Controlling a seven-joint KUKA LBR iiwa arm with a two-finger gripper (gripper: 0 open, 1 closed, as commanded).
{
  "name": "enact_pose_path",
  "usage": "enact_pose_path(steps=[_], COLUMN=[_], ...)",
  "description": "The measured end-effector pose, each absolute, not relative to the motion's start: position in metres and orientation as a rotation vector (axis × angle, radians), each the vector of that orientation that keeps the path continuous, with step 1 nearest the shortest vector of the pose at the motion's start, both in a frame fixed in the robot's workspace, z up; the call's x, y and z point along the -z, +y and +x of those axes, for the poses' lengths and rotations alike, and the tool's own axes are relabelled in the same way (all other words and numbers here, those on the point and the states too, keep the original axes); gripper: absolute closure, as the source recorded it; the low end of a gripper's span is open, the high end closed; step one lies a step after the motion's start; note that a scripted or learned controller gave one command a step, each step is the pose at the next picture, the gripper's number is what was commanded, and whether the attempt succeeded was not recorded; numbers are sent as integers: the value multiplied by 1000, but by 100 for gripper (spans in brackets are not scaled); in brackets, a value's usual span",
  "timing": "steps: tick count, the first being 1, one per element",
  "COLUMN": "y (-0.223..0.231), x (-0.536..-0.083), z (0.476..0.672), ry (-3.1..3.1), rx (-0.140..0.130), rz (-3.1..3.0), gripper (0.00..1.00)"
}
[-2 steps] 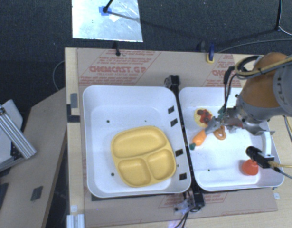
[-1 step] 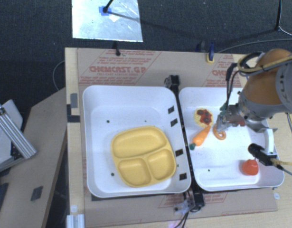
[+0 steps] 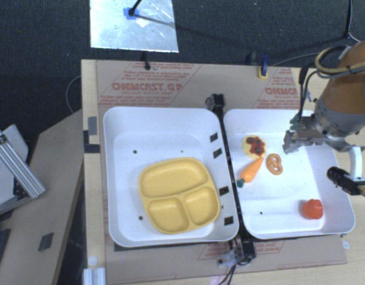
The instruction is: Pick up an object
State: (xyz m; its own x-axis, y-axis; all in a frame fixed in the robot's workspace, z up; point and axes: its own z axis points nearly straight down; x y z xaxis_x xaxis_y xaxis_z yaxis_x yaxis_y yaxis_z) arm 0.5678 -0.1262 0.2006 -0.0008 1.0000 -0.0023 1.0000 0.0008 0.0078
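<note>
The right bin (image 3: 324, 227) holds a toy carrot (image 3: 251, 170), a pretzel (image 3: 274, 164), a small pizza slice with red topping (image 3: 254, 145) and a red pepper-like toy (image 3: 312, 209). My gripper (image 3: 292, 142) hangs over the right bin's upper right part, just right of the pretzel and the pizza slice, with nothing seen between its fingers. The arm comes in from the right.
In the left bin (image 3: 123, 177) lies a yellow divided plate (image 3: 179, 193). A black divider with clips (image 3: 225, 159) runs between the two bins. A shiny metal sheet (image 3: 133, 16) lies beyond the bench at the back.
</note>
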Motion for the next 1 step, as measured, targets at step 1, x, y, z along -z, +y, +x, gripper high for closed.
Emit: enact_pose_path(steps=[1], y=[-127], x=[-255], z=[569], ry=[2222], rx=[-6], rz=[2212], gripper=[100])
